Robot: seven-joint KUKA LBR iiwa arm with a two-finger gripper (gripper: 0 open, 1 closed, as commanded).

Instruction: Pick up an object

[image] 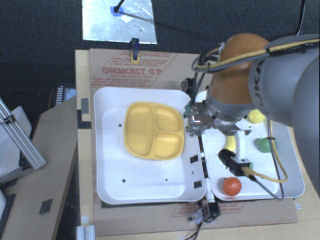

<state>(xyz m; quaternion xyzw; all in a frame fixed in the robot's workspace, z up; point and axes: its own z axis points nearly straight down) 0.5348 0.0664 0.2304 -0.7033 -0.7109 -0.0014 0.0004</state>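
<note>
Hovering beside the yellow tray (152, 130), the end effector (196, 120) is likely hunting the toy fruit (231, 186) beyond; open or closed, can't tell.

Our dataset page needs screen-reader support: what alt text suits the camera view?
A grey robot arm reaches over the right bin, which holds a red ball, a green piece and yellow pieces. The left bin holds a yellow divided plate.

Bright even light; faint shadows; glare on silver sheet (119, 13); overall soft focus, arm (287, 84) blurred.
</note>
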